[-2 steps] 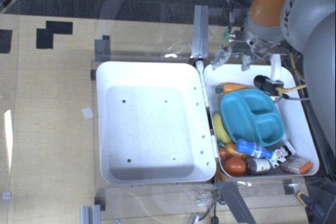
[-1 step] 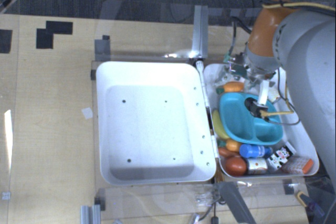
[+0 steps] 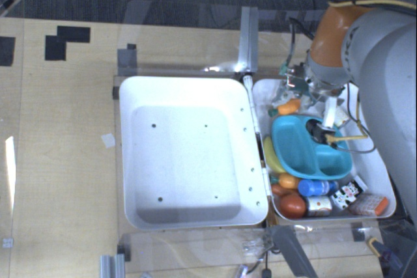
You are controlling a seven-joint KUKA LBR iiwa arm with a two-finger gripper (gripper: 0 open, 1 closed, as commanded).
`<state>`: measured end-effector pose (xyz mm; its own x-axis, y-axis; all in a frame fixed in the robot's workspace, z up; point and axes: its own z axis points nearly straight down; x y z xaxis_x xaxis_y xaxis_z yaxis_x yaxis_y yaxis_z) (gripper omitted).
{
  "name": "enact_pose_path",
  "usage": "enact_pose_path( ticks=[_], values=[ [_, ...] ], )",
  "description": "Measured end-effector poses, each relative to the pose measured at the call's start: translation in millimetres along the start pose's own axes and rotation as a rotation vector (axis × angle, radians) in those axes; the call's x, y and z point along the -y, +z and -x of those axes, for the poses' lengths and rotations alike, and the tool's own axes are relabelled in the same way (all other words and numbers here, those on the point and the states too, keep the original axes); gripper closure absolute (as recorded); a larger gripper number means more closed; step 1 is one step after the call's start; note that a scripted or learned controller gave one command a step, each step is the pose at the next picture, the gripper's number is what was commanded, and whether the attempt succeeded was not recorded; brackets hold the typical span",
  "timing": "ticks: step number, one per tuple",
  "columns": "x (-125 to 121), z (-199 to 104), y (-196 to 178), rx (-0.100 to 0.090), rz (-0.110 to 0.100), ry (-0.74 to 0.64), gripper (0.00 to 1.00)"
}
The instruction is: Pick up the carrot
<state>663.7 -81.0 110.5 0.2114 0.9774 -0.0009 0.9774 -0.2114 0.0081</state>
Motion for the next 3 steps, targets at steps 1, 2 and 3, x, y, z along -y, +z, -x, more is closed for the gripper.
enact_pose_path(
  ticks=[1, 2, 3],
  values=[
    [-1, -1, -11, 0.0, 0.0, -0.004, 1.0],
    [4, -49, -76, -0.003, -0.002, 0.046, 1.0],
    [23, 38, -174, -0.001, -0.001, -0.124, 1.0]
  ],
)
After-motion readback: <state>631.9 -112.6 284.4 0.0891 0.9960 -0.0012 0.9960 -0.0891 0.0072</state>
